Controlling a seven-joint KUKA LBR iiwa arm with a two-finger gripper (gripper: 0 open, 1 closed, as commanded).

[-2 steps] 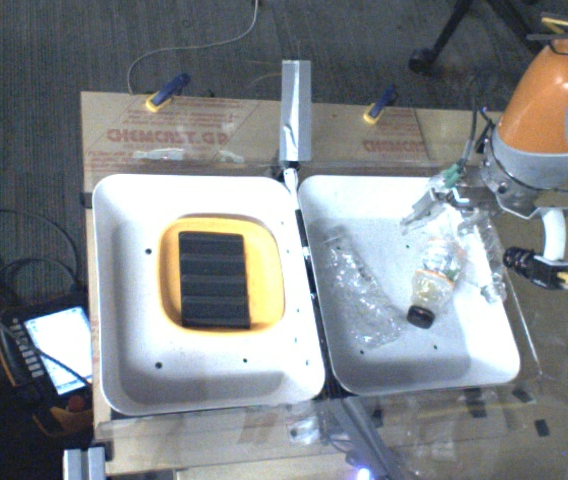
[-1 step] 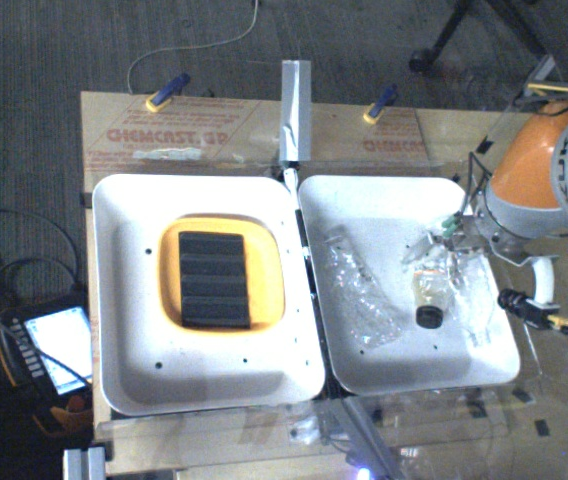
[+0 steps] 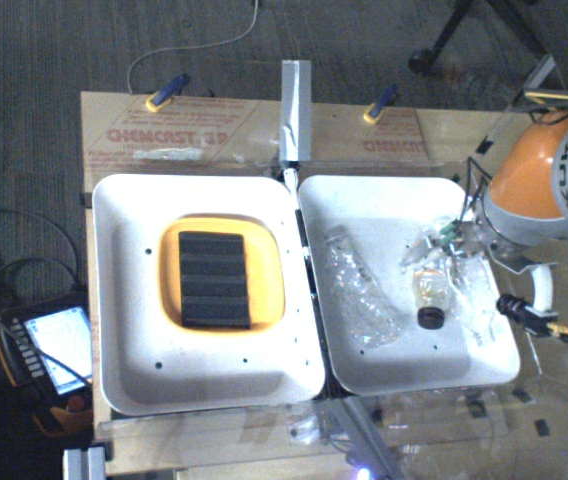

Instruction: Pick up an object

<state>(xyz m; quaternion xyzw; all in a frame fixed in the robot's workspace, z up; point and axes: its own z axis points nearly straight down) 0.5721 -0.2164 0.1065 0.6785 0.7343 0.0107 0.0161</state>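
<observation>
Clear plastic bottles lie in the right bin [image 3: 384, 368], at the right of the frame. One bottle [image 3: 359, 283] is crushed and see-through, stretched slantwise across the middle of that bin. A second bottle [image 3: 430, 286], also clear and wrinkled, lies further right, with a black cap [image 3: 430, 317] at its lower end. The grey arm with its orange band [image 3: 529, 183] reaches in from the right edge of the frame. Its claw [image 3: 454, 240] hangs low over the upper right part of the same bin, amid shiny crumpled plastic; whether it grips anything is too blurred to tell. The capped bottle lies just beside the claw, below it and slightly to the left. The left bin [image 3: 124, 298] holds a yellow tray [image 3: 171, 268] with a black ribbed block [image 3: 212, 278] inside it.
</observation>
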